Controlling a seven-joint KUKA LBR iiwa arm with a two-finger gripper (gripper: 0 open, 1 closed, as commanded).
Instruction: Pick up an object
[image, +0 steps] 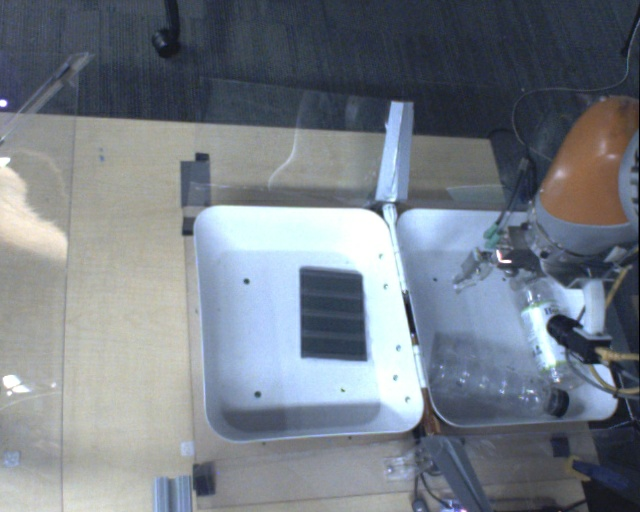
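Hand (478, 266) of the grey arm with the orange band (590, 165) hovers over the right white bin (440, 330), toward its twelve o'clock edge; whether it is open or closed I cannot tell. At about four o'clock from it lies a clear plastic bottle with a dark cap (541, 345), long axis running twelve to six, cap toward six. Left white bin (230, 300) holds a dark ribbed rectangular pad (333, 313) at its centre, long sides running twelve to six.
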